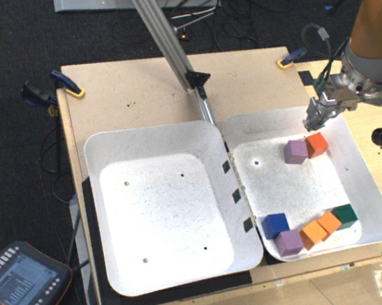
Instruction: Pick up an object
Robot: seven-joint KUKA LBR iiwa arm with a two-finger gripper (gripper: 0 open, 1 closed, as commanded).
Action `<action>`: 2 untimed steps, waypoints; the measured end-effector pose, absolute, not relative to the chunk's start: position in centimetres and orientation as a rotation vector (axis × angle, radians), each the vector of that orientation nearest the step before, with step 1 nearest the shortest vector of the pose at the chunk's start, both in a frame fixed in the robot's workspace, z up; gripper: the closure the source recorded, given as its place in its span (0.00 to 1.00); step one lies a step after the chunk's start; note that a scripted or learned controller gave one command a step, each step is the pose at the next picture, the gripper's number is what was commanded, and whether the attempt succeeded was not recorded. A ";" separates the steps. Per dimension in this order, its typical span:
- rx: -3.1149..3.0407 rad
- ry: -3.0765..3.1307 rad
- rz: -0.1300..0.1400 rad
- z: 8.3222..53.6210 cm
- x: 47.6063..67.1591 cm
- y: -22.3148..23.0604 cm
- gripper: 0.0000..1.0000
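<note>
Right bin (pixel 364 180) holding six blocks, purple block (pixel 294 151) touching orange block (pixel 316 144); four more lying along its near rim; gripper (pixel 315 118) hovering above; left bin (pixel 112 194) sitting beside.

No text, label or number can be read anywhere.

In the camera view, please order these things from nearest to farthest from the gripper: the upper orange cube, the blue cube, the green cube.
From the gripper:
1. The upper orange cube, just below it, beside a purple cube.
2. The green cube, near the right bin's lower right corner.
3. The blue cube, lower left in that bin.
</note>
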State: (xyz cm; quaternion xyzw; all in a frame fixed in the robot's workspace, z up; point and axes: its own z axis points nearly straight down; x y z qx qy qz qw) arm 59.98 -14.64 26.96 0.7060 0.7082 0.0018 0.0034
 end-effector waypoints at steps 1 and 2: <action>2.212 2.230 0.004 27.5 60.2 -9.0 1.00; 2.211 2.231 0.003 27.7 60.4 -3.2 1.00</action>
